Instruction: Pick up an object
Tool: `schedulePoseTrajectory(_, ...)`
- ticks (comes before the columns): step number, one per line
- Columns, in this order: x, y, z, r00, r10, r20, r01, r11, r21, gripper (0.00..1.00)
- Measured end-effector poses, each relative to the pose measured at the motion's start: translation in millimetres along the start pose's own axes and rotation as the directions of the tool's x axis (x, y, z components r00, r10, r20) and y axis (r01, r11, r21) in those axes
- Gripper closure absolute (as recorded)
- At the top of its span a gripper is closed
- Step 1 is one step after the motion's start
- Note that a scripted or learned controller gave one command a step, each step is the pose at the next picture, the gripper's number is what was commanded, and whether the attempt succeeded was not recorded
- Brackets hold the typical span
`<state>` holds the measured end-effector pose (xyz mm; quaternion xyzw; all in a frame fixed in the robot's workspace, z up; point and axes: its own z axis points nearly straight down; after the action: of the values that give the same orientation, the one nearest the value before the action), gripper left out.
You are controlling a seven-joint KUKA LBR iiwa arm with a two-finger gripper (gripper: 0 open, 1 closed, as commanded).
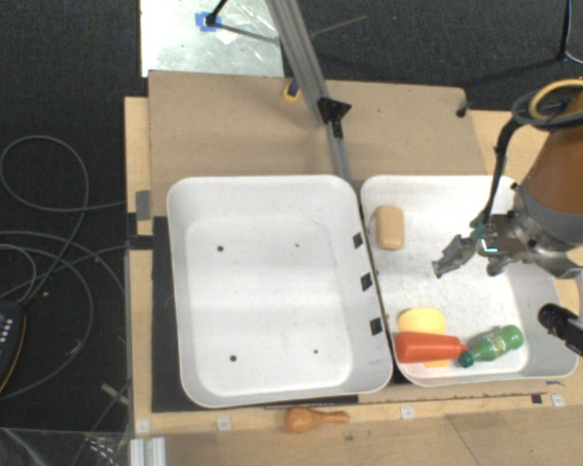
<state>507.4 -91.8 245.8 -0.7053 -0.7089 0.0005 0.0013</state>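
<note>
The right bin (437,197) holds several objects. A tan block (390,228) lies near its left wall. At the front sit a yellow rounded piece (422,319), an orange-red carrot-like piece (428,347) and a green bottle (492,345), close together. My gripper (455,258) hangs over the middle of this bin, right of the tan block and above the yellow piece, with nothing visibly in it. The arm comes in from the right.
The left bin (189,260) lies beside the right one, with black clips along the shared wall. A small orange-brown pear-shaped object (316,417) rests on the bench in front of the bins. A grey pole (306,56) slants over the back.
</note>
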Motion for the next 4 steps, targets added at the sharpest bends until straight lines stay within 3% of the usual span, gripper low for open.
schedulePoseTrajectory(1,-0.2,0.7,-1.8,1.000,0.003,0.001,-0.003,1.000,-0.004,0.00)
schedulePoseTrajectory(3,-1.2,5.1,120.0,1.000,0.005,0.000,-0.005,1.000,0.002,0.00)
schedulePoseTrajectory(4,-0.9,4.9,157.3,1.000,0.006,0.000,-0.006,1.000,0.001,0.00)
